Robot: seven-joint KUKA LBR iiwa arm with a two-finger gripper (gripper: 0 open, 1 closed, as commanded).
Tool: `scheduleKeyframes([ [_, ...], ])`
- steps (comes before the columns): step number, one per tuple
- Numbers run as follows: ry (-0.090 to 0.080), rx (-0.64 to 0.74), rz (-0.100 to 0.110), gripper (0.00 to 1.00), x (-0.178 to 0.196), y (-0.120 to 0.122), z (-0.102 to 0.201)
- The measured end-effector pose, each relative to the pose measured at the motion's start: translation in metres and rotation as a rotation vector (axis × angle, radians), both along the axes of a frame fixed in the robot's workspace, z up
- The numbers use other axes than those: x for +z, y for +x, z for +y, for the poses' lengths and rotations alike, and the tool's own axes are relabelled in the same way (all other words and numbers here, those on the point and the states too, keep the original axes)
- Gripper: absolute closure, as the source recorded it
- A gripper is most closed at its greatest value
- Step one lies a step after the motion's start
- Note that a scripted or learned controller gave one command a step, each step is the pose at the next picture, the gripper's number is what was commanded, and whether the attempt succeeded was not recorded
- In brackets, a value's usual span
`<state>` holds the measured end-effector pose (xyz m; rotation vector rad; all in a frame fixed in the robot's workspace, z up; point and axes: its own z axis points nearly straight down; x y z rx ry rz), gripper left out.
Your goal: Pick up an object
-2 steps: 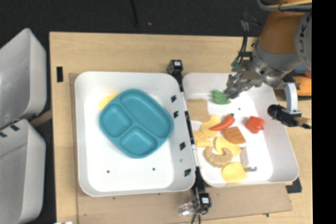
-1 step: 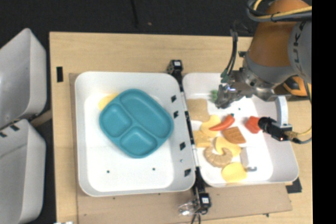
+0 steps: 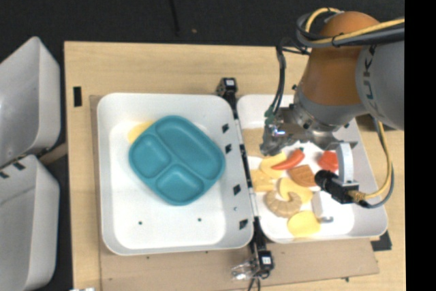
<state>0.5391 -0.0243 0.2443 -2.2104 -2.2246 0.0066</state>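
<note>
My gripper hangs low over the back left part of the right bin, under the grey and orange wrist. Just to its right and nearer the front lies a red chili pepper. Around that are a pale yellow piece, a brown round piece, a tan curled pastry, a yellow disc and a red-orange piece. Nothing is visibly held in the gripper.
The left bin holds a blue sectioned plate with a yellow item peeking out at its back left. A ridge with black clips divides the two bins. The arm covers the right bin's back right.
</note>
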Motion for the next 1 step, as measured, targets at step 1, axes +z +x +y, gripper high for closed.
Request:
scheduleKeyframes([
  [1, -0.001, 0.0, 0.001, 1.0, -0.015, -0.0222, 0.0431],
])
